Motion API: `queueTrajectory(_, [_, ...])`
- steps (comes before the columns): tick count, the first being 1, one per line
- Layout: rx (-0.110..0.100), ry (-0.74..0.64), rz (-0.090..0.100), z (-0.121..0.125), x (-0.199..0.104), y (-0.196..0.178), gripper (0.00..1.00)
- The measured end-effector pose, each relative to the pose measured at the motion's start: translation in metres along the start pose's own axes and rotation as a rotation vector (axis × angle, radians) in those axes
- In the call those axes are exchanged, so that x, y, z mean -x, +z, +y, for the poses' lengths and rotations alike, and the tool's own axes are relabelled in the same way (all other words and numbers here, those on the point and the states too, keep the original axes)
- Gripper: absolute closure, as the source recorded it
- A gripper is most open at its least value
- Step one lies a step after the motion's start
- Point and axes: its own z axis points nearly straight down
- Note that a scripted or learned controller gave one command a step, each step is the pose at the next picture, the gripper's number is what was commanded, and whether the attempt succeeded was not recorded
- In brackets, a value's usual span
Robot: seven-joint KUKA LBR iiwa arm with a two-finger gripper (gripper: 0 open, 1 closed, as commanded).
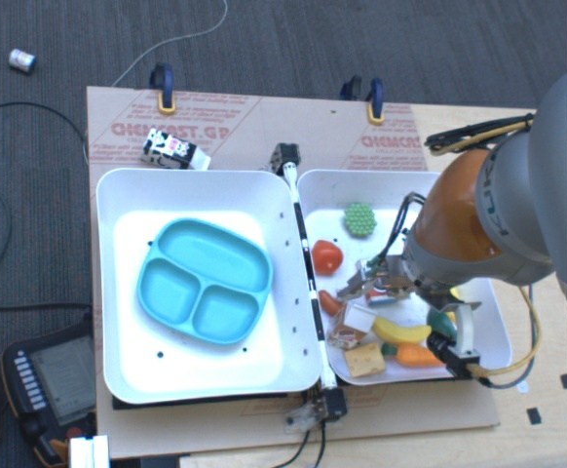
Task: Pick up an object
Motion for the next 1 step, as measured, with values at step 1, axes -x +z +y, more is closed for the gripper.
queueTrajectory(1, [0.005, 0.003, -0.004, 0.002, 0.0024, -0.0119, 1.0])
